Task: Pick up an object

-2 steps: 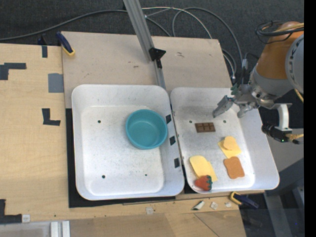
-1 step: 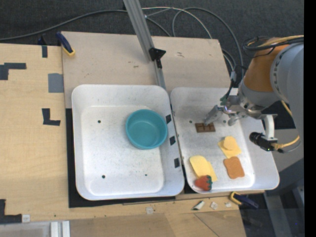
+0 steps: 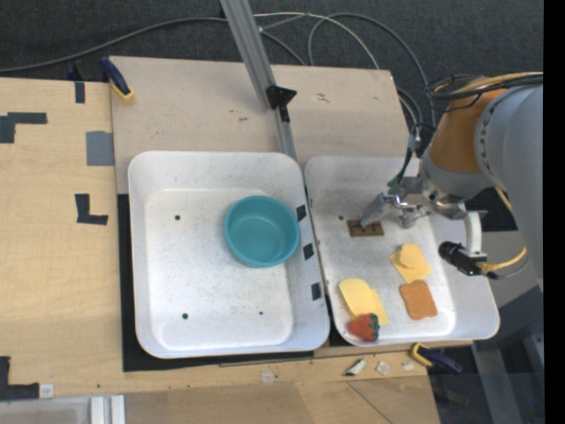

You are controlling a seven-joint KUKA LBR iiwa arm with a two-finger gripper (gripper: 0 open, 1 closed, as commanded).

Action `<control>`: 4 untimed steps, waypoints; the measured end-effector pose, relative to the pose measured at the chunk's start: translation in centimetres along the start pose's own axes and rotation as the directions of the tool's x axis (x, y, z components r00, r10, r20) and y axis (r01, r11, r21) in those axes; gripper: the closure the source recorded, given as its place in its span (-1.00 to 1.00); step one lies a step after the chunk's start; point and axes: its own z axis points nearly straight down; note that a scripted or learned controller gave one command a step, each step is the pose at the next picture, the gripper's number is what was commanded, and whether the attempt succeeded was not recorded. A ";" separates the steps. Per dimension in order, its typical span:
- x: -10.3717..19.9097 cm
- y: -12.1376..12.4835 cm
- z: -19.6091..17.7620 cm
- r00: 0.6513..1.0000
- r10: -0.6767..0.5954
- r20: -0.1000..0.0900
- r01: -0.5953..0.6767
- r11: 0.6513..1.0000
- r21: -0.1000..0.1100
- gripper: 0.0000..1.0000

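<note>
- My gripper (image 3: 371, 220) is hanging low over the right bin (image 3: 328, 173), reaching in from three o'clock; whether my jaws are standing wide or narrow I cannot tell, because they are merging into one dark shape against the bin floor.
- The brown block (image 3: 365, 229) is lying flat on that floor, just under and touching or nearly touching my tips — which of the two is not resolving. I am judging it to be the thing in hand.
- Handling, as a judgement: it is looking small, flat, stiff and light, so it is likely offering little height to bite on; I am favouring a grip across its short sides, jaws pressed almost to the floor, since a shallow hold could let it slip out.
- Other objects are sitting toward five and six o'clock from the block: a yellow round piece (image 3: 410, 260), an orange slab (image 3: 418, 300), a pale yellow piece (image 3: 359, 296) and a red strawberry-like toy (image 3: 363, 327) touching it. All are lying apart from the block — none is crowding my approach.
- The left bin (image 3: 159, 173) is holding a teal bowl (image 3: 260, 230), well apart at nine o'clock.
- A grey slanted pole (image 3: 252, 47) is standing at eleven o'clock, beyond the bins.
</note>
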 end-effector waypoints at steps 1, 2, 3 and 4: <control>0.0 0.2 -1.2 1.000 -0.001 0.001 0.001 1.000 -0.005 1.00; -0.2 -0.3 -7.4 1.000 0.001 0.000 -0.001 1.000 -0.003 1.00; -1.1 0.2 -12.9 1.000 0.001 0.001 -0.001 1.000 -0.003 1.00; -1.1 0.3 -18.3 1.000 0.000 0.000 0.000 1.000 -0.003 1.00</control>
